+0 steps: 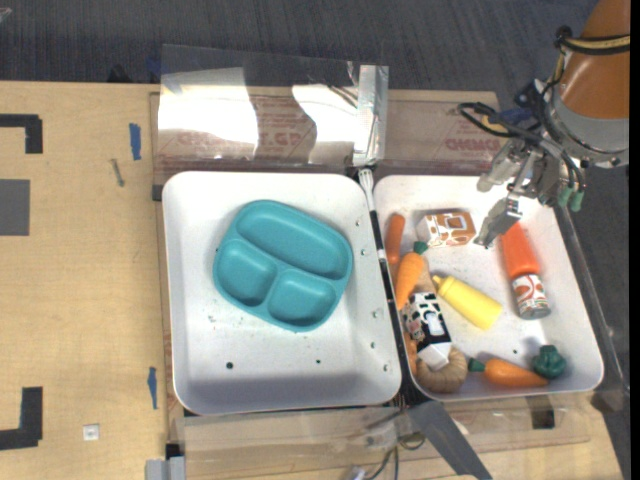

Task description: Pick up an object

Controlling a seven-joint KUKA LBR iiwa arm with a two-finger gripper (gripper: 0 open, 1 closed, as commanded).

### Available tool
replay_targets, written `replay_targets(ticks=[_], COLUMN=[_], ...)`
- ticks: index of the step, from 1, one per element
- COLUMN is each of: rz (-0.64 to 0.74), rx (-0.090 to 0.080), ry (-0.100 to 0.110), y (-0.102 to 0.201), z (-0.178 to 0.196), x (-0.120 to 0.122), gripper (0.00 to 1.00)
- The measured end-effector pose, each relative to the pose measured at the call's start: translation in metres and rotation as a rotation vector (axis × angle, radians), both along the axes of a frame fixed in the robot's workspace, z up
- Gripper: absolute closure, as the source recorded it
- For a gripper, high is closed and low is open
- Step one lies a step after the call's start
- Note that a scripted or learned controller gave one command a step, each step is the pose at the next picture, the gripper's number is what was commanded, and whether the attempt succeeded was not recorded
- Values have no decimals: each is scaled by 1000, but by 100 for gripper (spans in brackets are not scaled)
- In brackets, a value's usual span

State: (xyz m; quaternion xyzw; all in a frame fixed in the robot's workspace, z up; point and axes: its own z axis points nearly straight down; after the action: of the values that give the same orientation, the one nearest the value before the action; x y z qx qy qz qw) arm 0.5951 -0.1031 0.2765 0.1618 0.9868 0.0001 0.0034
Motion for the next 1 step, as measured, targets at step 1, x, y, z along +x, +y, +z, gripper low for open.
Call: replay_targets(ticks=[1], rz=[-137], rx=[1], ry=[11], y=[-70], z=[-114], x=[-18], gripper=[0])
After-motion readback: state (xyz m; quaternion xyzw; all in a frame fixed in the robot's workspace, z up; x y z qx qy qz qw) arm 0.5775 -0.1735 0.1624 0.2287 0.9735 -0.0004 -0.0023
